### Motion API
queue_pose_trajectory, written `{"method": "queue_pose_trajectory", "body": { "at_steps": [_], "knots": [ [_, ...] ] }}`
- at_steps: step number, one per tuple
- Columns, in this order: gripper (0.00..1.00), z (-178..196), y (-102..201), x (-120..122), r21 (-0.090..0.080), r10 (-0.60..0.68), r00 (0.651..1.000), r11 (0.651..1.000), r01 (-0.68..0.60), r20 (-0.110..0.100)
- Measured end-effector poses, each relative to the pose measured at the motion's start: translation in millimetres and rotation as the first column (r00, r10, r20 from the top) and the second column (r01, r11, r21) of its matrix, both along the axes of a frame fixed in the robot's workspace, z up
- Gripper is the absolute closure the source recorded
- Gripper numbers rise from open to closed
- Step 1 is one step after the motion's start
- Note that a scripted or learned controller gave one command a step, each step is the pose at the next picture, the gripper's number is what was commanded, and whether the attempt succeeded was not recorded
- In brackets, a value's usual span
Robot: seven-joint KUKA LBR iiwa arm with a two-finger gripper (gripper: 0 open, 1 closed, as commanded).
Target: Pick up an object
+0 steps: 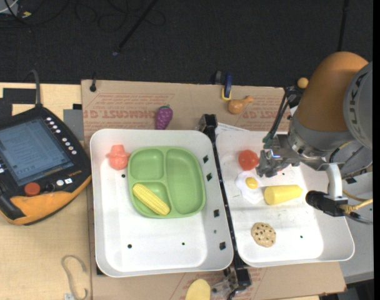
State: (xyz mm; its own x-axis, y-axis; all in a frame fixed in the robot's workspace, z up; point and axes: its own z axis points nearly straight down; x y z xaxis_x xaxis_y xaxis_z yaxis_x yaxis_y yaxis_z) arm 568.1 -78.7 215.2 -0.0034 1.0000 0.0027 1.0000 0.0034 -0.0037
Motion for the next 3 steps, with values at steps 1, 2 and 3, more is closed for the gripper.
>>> {"method": "queue_pose_trajectory", "body": {
  "at_steps": [1,2,3],
  "knots": [
    [1.0,2.0,15.1,3.6,-0.001,-0.002,1.0,1.0,0.002,0.001],
    [1.0,21.2,15.2,7.6,-0.002,-0.004,1.0,1.0,0.004,0.003],
    [1.0,0.9,18.2,0.8,-0.003,-0.004,1.0,1.0,0.004,-0.001]
  ]
}}
